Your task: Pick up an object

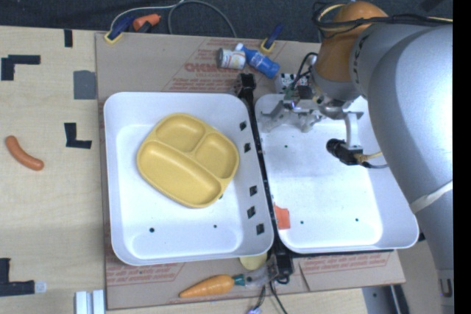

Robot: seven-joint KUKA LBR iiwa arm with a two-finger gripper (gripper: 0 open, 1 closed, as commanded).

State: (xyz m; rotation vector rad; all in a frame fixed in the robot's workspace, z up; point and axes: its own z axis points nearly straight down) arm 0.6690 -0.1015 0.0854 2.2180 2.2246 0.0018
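A yellow divided plate lies in the left white bin, tilted a little and nearer the back. In the right white bin, a small orange piece rests against the front left wall. My gripper hangs low over the back left corner of the right bin, close to the divider between the bins. The grey arm and its orange band cover the back right of that bin. Nothing shows between the gripper and the bin floor.
A white and blue bottle lies on the cardboard behind the bins. An orange carrot toy sits in front of the bins, and an orange sausage toy on the bench at far left. Clamps hold the cardboard's back edge.
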